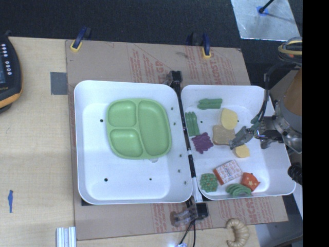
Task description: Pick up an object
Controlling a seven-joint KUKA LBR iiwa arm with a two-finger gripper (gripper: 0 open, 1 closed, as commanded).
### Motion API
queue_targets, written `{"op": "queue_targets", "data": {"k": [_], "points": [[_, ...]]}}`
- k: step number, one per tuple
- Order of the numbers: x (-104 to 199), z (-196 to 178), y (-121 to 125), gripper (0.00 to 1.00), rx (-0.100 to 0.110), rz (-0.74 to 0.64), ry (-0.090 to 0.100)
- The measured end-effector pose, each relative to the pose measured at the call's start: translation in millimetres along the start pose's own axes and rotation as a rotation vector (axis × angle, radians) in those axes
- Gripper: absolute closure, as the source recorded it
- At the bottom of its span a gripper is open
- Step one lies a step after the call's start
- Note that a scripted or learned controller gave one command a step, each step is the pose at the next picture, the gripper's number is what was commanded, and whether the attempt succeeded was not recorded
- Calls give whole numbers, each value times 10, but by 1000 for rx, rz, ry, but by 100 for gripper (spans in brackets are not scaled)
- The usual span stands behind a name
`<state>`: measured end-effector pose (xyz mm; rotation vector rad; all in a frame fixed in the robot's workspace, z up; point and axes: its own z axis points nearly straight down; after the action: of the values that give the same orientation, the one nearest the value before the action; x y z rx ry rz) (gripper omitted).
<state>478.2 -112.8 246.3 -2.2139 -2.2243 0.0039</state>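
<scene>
Reaching in from the right over the right bin (257,94): the gripper (238,140), dark fingers pointing left and low over the toys. Fingers parted, it seems, with nothing seen between them, though the view here is small and dark. Just beside the fingertips, a small yellow piece (241,151) below and a tan slice (222,134) to the left, touching or nearly so; hard to tell which. Above the slice, a round yellow piece (229,119), and higher still a dark green pod (209,104) near the bin's far wall. Farther left, a green ridged piece (191,123) and a purple cluster (202,142) close to the divider. Toward the near wall, a red-and-white packet (227,172), a bumpy green piece (208,181), a red piece (250,180) and a green ridged slice (238,190). In the left bin (90,187), well apart from the arm, a light green divided plate (139,128) lying flat.
</scene>
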Motion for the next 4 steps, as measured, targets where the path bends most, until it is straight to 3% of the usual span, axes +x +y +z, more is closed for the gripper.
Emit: {"op": "queue_targets", "data": {"k": [1,2,3,4], "points": [[-468,1357,534,0,10,1,0],[-554,1538,1019,0,-3,-3,-1],[-269,1518,1408,0,-7,-5,-3],[-753,1063,1809,0,-10,3,-5]]}}
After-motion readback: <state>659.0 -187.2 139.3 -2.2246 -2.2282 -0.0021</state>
